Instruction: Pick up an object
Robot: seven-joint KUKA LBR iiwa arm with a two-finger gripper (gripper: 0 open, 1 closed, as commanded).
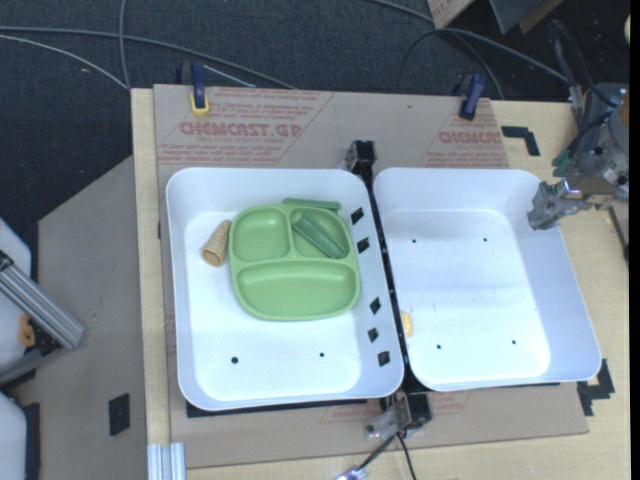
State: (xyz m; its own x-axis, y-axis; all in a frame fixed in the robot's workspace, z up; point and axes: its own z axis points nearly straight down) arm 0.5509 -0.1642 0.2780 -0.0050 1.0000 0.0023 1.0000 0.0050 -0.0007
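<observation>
Two shallow white bins sit side by side on the bench (250,108), their inner rims touching along the middle. The left bin (200,368) holds a green divided plate (295,268) set toward its far half. In the plate's far right compartment lies a darker green piece (322,234), tilted, and a flat green strip (312,205) shows just past the plate's far edge. A small tan cone (215,243) lies on the bin floor just beside the plate's left edge, its wide end toward the near side. A small yellow bit (406,323) rests at the inner rim between the two bins, toward the near half, on the right bin's side.

The right bin (560,318) has a bare white floor with a few small dark dots.

The tool (548,208) is at the far right corner of the right bin, above its rim, well apart from the plate and the cone. Nothing is seen between its fingers, and whether they stand wide or narrow cannot be told from this view.

Two clamps (200,96) grip the far edge of the bench.
</observation>
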